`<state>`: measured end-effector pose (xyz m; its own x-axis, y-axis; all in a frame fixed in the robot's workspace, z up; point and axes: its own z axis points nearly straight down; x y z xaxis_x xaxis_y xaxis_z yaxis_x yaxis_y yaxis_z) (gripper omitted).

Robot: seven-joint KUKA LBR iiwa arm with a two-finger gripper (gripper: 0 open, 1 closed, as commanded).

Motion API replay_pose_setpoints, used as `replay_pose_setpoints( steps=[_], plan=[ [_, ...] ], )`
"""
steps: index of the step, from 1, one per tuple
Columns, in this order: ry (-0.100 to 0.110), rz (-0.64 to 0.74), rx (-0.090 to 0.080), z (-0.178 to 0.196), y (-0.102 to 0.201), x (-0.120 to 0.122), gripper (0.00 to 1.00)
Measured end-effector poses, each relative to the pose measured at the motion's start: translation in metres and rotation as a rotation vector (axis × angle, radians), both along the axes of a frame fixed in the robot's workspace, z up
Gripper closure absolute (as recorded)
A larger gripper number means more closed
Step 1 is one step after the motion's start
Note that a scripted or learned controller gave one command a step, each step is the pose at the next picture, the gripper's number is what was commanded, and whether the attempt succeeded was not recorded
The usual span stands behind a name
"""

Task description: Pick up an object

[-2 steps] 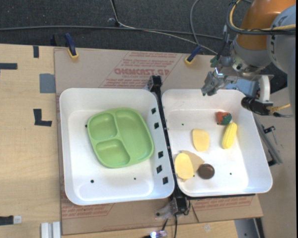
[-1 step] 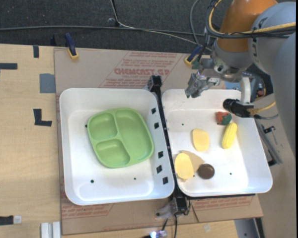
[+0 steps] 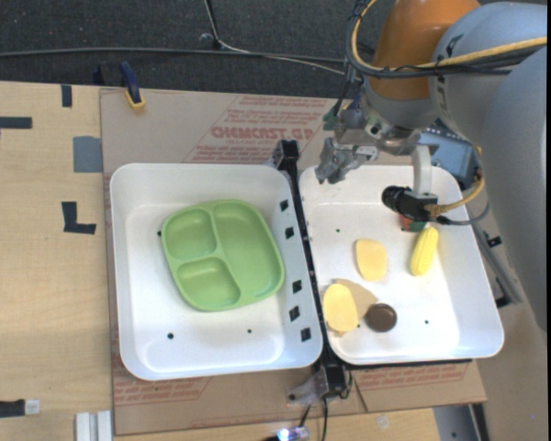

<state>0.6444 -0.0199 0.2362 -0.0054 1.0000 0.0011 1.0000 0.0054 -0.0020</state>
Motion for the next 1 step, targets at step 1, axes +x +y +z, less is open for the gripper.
replay_pose_setpoints(
  steps=[1],
  plan=[
    [0.001,-0.001,0.0,-0.0003,0.0412,-0.0161,1.0]
  ],
)
